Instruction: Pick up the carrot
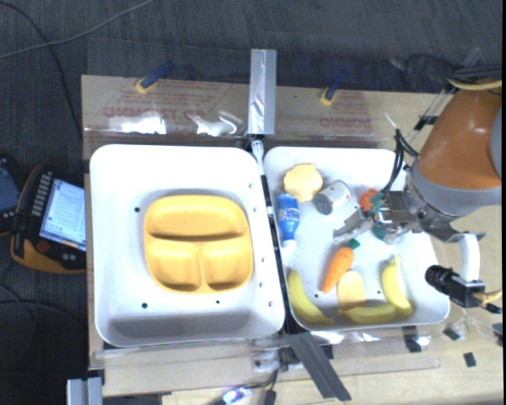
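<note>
Both bins [110, 226] are white. The tray [199, 241] is yellow-orange. The carrot [338, 267] is orange with a green top. The bananas [394, 287] are yellow, the bottle [287, 216] blue and white, and the arm [460, 146] orange over grey.

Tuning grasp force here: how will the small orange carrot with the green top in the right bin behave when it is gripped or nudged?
The small orange carrot with the green top looks like smooth moulded plastic, so probably stiff, light and a bit slippery. Its tapered round body may slide out of a pinch or roll if nudged. It lies beside a pale yellow slice, which might block rolling that way.
</note>
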Robot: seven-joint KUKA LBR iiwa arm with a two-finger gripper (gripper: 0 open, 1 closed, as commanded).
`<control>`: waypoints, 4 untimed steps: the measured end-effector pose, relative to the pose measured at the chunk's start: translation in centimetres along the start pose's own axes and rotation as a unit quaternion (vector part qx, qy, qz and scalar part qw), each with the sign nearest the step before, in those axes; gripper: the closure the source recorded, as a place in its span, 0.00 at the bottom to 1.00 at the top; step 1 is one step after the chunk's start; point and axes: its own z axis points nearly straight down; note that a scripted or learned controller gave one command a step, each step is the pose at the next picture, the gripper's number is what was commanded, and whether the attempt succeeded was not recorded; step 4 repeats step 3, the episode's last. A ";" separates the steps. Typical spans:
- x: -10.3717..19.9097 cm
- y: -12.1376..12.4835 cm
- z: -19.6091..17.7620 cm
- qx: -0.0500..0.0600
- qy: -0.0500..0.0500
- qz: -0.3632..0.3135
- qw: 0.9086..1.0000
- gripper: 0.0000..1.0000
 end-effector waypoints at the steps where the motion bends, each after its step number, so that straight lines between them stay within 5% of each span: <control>1: 1.0 2.1 13.4 -0.007 -0.003 -0.125 0.992 0.00; 2: 1.1 2.2 12.4 -0.008 -0.001 -0.126 0.992 1.00; 3: 7.3 6.1 4.1 0.000 -0.001 -0.106 0.994 1.00; 4: 7.3 6.1 4.1 0.000 -0.001 -0.106 0.994 1.00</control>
